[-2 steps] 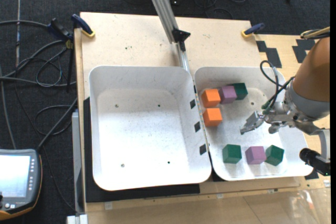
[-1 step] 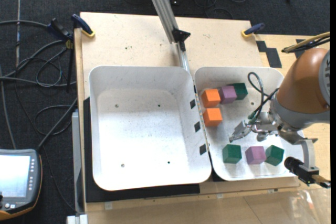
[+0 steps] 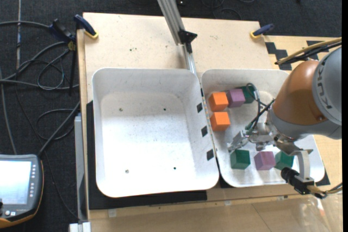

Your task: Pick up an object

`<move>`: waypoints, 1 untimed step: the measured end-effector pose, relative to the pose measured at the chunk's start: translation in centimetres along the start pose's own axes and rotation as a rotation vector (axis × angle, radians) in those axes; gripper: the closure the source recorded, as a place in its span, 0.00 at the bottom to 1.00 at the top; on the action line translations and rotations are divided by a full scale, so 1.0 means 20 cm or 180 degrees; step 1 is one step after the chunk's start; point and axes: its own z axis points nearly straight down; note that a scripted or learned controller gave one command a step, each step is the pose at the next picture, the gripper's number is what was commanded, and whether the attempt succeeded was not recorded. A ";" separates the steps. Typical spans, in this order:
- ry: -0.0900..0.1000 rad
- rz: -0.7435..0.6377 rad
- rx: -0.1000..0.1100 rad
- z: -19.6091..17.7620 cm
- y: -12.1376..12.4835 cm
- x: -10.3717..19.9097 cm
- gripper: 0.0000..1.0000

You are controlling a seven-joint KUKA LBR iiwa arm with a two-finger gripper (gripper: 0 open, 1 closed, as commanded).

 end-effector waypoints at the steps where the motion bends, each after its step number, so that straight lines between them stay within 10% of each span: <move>1: -0.0006 0.0000 -0.0022 -0.07 0.01 0.00 1.00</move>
